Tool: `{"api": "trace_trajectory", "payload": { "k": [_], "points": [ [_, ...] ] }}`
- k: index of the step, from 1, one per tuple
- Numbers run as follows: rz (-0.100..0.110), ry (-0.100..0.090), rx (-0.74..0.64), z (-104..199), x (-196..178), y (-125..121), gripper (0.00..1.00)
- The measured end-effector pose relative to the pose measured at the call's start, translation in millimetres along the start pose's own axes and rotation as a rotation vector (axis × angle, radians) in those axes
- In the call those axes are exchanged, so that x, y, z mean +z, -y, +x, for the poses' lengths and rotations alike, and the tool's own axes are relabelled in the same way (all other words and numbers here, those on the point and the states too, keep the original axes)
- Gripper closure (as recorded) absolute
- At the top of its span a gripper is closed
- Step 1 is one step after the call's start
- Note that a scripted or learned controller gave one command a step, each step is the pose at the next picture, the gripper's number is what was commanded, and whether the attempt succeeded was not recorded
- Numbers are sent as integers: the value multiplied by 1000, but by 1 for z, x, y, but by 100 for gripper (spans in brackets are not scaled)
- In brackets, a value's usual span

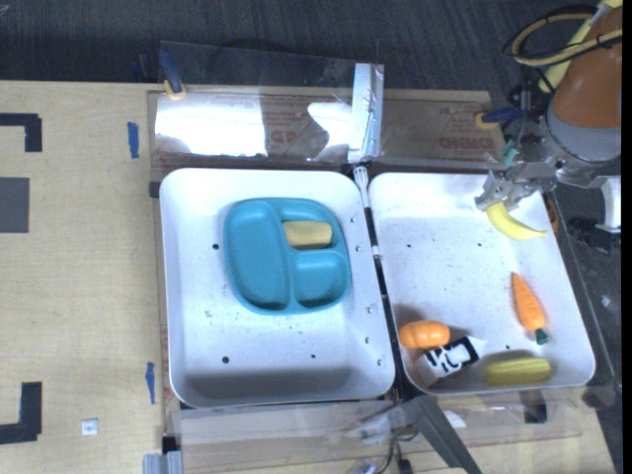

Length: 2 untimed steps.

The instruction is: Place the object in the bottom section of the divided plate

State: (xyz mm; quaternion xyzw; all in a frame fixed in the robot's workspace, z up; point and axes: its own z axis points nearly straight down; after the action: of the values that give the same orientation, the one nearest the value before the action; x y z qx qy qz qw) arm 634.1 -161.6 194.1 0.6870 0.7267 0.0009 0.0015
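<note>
Pincer hangs over a curved yellow banana in the right white bin (finger state unclear).

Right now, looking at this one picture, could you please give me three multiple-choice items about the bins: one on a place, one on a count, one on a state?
1. Where does the blue divided plate lie?
A. in the left bin
B. in the right bin
C. on the wooden bench

2. How many compartments of the plate hold something?
A. none
B. one
C. three

3. How does the carrot lie?
A. inside the plate
B. under the gripper
C. flat on the floor of the right bin

Answers: 1 A, the plate sits in the middle of the left bin. 2 B, only the upper right compartment holds a yellow piece. 3 C, the carrot lies by itself near the right wall, below the banana and apart from the gripper.
</note>
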Motion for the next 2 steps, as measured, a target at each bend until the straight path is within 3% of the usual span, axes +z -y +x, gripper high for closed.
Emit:
{"api": "trace_trajectory", "payload": {
  "k": [1, 2],
  "points": [
    [-3, 0, -116, 54, -24, -20, 100],
    [3, -3, -129, 119, -21, -25, 100]
  ]
}}
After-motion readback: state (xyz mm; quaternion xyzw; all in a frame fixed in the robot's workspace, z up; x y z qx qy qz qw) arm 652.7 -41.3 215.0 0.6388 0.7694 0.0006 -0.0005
